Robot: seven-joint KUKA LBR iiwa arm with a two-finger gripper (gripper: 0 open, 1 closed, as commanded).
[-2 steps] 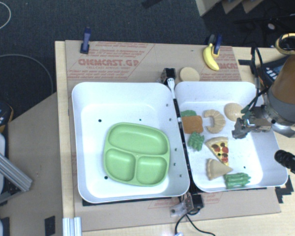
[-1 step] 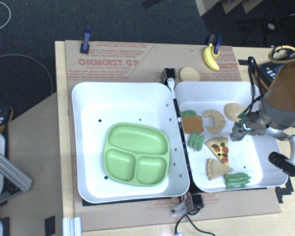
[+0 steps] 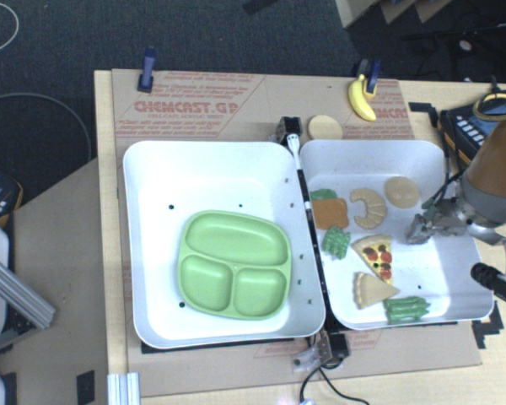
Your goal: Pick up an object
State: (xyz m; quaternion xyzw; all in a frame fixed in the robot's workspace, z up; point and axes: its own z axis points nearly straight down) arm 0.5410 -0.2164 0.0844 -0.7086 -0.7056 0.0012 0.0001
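The right bin [image 3: 367, 153] holds several toy foods: a brown toast slice [image 3: 330, 214] with a green leaf [image 3: 324, 195] behind it, a croissant [image 3: 369, 207], a round biscuit [image 3: 401, 192], a broccoli floret [image 3: 336, 243], a pizza slice [image 3: 376, 256], a pale wedge [image 3: 371, 289] and a green bean bundle [image 3: 406, 309]. My gripper [image 3: 421, 226] is low over the right bin's floor, just right of the pizza slice and below the biscuit. Nothing shows in its grasp.
In the left bin [image 3: 152, 175] lies a green divided plate [image 3: 234, 262]. On the board behind the bins are a banana [image 3: 362, 99] and a round disc [image 3: 325, 127]. The arm [image 3: 489, 180] covers the right bin's right wall.
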